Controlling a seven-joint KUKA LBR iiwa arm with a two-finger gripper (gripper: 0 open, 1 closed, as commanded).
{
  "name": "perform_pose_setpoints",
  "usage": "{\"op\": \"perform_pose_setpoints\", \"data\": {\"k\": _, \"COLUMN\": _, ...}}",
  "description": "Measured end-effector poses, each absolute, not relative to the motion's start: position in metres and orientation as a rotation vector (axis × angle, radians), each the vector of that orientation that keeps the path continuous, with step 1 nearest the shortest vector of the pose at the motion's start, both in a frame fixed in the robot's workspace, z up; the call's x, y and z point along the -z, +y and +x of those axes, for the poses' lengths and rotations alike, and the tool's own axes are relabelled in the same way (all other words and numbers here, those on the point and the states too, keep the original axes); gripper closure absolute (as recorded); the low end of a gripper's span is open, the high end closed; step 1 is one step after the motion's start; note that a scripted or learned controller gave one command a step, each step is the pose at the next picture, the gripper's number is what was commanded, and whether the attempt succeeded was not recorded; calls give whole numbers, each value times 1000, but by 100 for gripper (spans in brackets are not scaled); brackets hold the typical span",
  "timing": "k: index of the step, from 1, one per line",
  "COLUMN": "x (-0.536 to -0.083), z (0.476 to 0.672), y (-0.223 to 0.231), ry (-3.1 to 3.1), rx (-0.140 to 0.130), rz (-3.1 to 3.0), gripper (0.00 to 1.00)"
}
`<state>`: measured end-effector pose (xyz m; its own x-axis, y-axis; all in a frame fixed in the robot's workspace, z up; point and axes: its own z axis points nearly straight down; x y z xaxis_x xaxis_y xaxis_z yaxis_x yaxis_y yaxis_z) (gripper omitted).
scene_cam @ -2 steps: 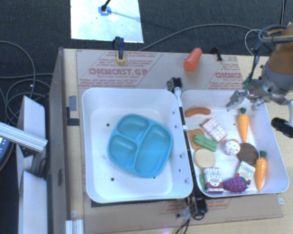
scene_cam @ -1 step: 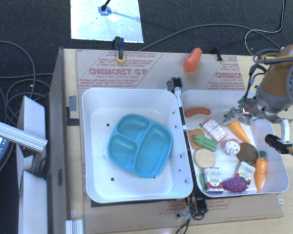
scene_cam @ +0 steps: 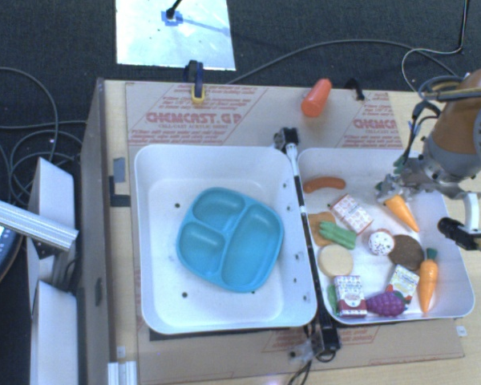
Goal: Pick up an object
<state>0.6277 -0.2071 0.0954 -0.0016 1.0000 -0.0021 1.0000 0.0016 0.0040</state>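
Camera view: the gripper [scene_cam: 393,189] hangs low over the right bin [scene_cam: 463,291], at its far right, touching or just above a carrot [scene_cam: 402,212]; whether it is wide or narrow I cannot tell. The toys lie crowded, so a descent could nudge the carrot aside or catch the neighbouring box [scene_cam: 352,212].

The arm [scene_cam: 465,127] is cut off by the right edge, its body hiding the jaws.
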Motion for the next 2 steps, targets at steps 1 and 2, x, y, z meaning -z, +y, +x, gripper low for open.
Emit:
{"op": "perform_pose_setpoints", "data": {"k": 1, "x": -84, "z": 652, "y": -143, "ry": 2226, "rx": -3, "rz": 2216, "gripper": 100}}
{"op": "perform_pose_setpoints", "data": {"k": 2, "x": -185, "z": 602, "y": -66, "ry": 2224, "rx": -4, "rz": 2216, "gripper": 100}}
